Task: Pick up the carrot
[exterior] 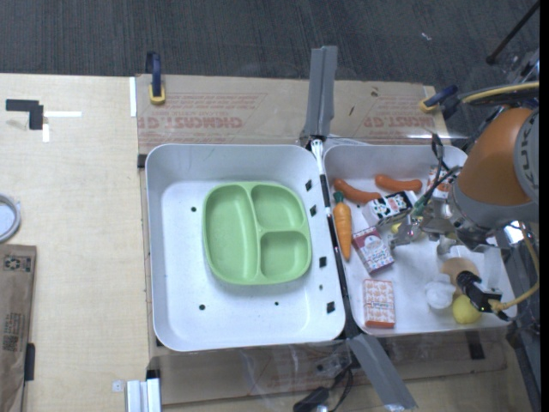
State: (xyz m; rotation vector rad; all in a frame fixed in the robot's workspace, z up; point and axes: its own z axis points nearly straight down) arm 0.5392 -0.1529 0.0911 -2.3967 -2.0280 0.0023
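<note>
1. Carrot [343, 227]: lies in the right bin [412, 320], hard against its left wall, about midway between the far and near edges. Long axis runs far-to-near; green top at the far end, narrow tip toward the near edge.
2. Neighbours: a small red-and-white box [374, 250] sits just beside the carrot's near half. Two sausages [358, 190] [399, 181] lie near the far edge. Another box [379, 303] sits by the near edge, well clear.
3. Gripper [410, 227]: hangs over the middle of the right bin, apart from the carrot, with the small box between them. The claw is a dark tangle at this slant; I cannot tell how far open it is, and nothing shows plainly between its tips.
4. Arm [497, 166]: reaches in over the bin's right side, covering that part of the floor.
5. Handling, as a guess: looks like a toy vegetable, so light and stiff, not fragile. Smooth tapered skin is likely slippery; a pinch near the tip would tend to squirt it out.
6. Where to take hold: across the thick upper half, below the green top, closing left-to-right across the width.
7. Snag: the wall side leaves little room for a finger, and the box crowds the other side lower down.
8. Left bin [171, 316] holds a green tray [257, 232]; not involved.
</note>
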